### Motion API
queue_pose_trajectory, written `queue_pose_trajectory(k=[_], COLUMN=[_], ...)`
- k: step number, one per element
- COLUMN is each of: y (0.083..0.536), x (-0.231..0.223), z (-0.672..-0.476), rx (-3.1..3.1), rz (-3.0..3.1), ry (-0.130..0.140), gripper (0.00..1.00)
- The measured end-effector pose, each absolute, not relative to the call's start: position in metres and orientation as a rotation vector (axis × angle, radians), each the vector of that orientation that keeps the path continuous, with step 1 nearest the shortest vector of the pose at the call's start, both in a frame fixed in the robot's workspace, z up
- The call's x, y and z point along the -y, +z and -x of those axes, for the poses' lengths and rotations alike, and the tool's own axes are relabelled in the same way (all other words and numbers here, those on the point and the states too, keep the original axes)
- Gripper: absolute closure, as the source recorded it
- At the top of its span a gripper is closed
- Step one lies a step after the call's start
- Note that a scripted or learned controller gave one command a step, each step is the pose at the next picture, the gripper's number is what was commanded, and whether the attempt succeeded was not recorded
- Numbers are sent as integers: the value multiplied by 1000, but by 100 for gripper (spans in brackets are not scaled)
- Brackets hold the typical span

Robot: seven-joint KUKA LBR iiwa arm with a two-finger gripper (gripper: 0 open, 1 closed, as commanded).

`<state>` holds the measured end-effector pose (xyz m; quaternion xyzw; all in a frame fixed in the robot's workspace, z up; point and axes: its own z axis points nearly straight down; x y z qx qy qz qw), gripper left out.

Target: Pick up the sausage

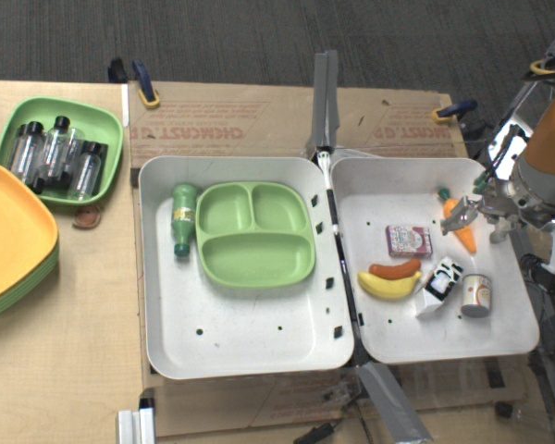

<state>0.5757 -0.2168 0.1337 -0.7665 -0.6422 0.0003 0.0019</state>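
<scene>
The sausage is a short reddish-brown link with rounded ends, lying nearly level in the right bin, toward its left side. It rests right along the top of a yellow banana, touching it. Just above sits a small pink carton; to the right lie a black-and-white box and a small can. Over at the bin's right side the pincer hovers beside an orange carrot, well apart from the sausage; from here I cannot tell whether it is spread or pressed together. The left bin holds a green divided plate and a green bottle.
</scene>
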Motion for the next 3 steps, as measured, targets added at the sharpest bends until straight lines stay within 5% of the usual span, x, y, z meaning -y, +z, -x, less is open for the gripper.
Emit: queue_pose_trajectory(k=[1, 2, 3], y=[143, 91, 91], x=[217, 215, 209], z=[-576, -533, -477], rx=[2021, 1956, 2168], rz=[2403, 2455, 2270], ry=[4, 4, 1], gripper=[100, 100, 100])
